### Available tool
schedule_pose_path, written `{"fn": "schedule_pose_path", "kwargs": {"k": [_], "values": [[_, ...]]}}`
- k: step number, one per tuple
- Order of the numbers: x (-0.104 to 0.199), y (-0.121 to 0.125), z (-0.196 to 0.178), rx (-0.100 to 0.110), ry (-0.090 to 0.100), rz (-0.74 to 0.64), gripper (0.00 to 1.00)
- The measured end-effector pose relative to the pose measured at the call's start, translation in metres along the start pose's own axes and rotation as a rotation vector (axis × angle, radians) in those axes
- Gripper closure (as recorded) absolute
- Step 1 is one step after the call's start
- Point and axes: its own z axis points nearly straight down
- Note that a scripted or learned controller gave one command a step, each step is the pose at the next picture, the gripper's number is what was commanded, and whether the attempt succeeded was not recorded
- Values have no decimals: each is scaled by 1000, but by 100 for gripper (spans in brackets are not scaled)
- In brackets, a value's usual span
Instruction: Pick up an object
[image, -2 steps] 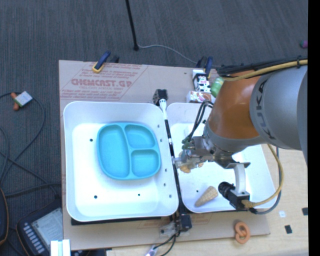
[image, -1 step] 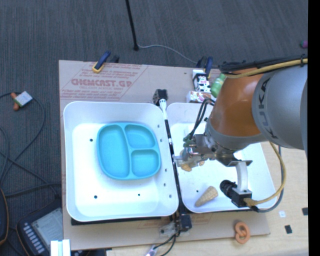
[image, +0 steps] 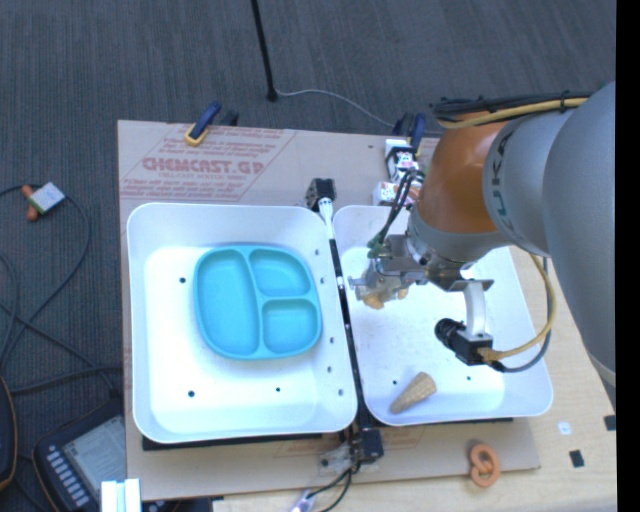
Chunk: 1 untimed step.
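1. The gripper is low in the right bin, near the bin's upper left part, close to the wall between the two bins.
2. Something small and tan sits right at its tip — it is too blurry to tell if the gripper is squeezing it, so I cannot tell if the gripper is open or closed.
3. A cone lies at the bottom of the right bin, well apart from the gripper. Its long side slants — pointy end to the upper right, wide end to the lower left.
4. The blue plate rests in the left bin.
5. I think the job is not done yet; lifting is left.
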Motion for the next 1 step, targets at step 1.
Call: {"fn": "schedule_pose_path", "kwargs": {"k": [1], "values": [[0,0,-10,1,0,-1,100]]}}
